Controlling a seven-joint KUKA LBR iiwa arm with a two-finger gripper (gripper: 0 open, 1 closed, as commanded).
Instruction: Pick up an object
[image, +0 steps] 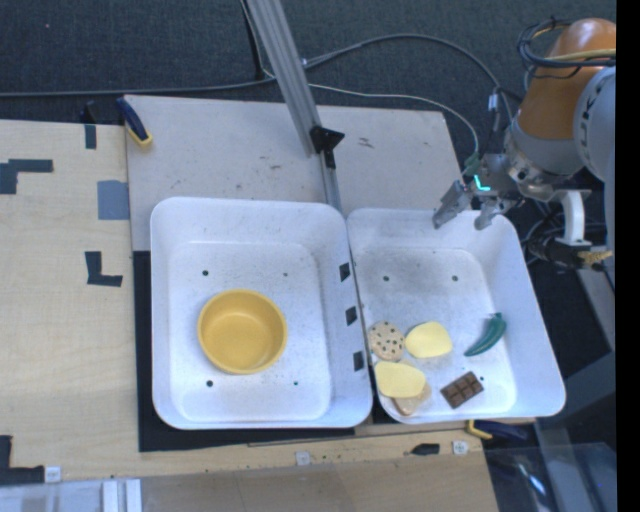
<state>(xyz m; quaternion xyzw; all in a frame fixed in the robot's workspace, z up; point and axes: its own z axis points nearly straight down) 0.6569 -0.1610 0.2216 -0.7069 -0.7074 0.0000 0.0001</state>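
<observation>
The claw (462, 209) hung with fingers apart and empty over the right bin (535, 300)'s far edge. The green pepper (486, 334) lay near that bin's right wall; probably light, stiff, slick plastic, best pinched across its narrow middle.

Left bin (170, 240): bowl (242, 331) at front left. Right bin (520, 290): cookie (386, 341) by the left wall; two flat pieces (428, 340) (400, 379) just right and in front; block (462, 389) front right; pod, possibly (486, 334), at right. Both on bench (60, 300).
</observation>
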